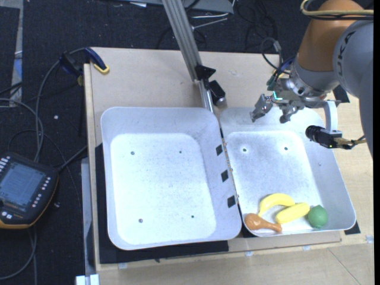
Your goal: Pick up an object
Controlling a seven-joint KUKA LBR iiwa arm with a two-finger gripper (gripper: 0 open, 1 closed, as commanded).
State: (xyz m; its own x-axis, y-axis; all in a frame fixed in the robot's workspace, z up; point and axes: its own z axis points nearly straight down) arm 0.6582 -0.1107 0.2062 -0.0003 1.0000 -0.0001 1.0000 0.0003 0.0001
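Note:
In the right bin, at its near edge, lie two yellow bananas, a green lime-like ball to their right and an orange-brown gourd-shaped piece to their left. My gripper hangs above the far rim of the right bin, well away from those objects. Its two fingers are spread apart with nothing between them.
The left bin sits beside the right one, separated by a raised divider with black clips. A slanted metal pole rises from the bench behind the bins. A teach pendant and cables lie on the floor at the left.

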